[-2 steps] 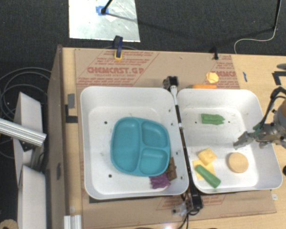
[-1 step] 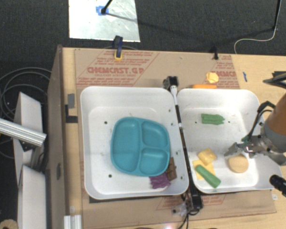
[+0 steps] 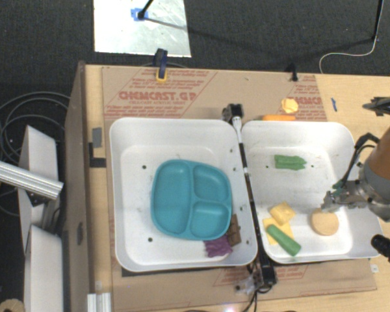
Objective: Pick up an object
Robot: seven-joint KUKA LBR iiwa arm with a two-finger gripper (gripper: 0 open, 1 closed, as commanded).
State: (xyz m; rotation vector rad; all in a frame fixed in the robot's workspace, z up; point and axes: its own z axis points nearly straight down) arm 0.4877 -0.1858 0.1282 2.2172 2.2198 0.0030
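Nearest the camera, at the right bin's (image 3: 351, 135) six o'clock edge, a green cylinder (image 3: 284, 239) lies against a yellow block (image 3: 281, 213). Just to their three o'clock sits a round tan piece (image 3: 325, 223), the likeliest pick.

The tool (image 3: 331, 199) hangs just above and beside that tan piece, at its twelve o'clock, low over the bin floor. Whether its tips are wide or narrow I cannot tell; they are small and dark against the arm.

Nothing appears lifted. By my reading the reach is made, while the grasp and the lift remain.

Farther back, toward the bin's eleven o'clock, lies a green flat piece (image 3: 290, 162). The left bin (image 3: 130, 142) holds a teal divided plate (image 3: 191, 199), with a purple item (image 3: 216, 247) at its five o'clock. Beyond the bins, on the counter (image 3: 175, 93), an orange piece (image 3: 278, 117) rests.
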